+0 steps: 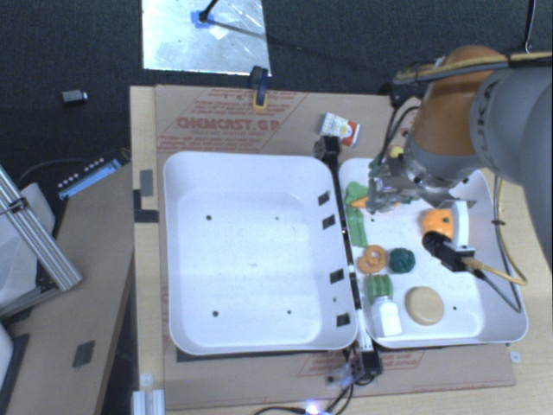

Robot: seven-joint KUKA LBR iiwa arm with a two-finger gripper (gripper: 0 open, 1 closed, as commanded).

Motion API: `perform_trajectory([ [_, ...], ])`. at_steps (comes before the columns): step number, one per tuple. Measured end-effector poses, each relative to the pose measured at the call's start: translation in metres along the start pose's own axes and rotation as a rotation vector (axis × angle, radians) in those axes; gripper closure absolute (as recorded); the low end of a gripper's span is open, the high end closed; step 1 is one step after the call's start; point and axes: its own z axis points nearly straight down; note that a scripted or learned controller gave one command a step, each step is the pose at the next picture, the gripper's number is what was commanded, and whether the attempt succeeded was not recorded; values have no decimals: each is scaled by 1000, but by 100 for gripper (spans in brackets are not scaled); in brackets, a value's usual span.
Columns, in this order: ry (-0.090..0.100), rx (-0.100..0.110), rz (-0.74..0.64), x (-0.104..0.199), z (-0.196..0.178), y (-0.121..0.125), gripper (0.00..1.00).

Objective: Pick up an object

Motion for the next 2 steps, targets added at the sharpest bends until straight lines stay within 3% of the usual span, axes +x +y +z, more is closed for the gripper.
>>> perform_trajectory([
  [1, 2, 13, 0, 54, 6, -80, 100],
  [2, 2, -9, 0, 75, -136, -79, 100],
])
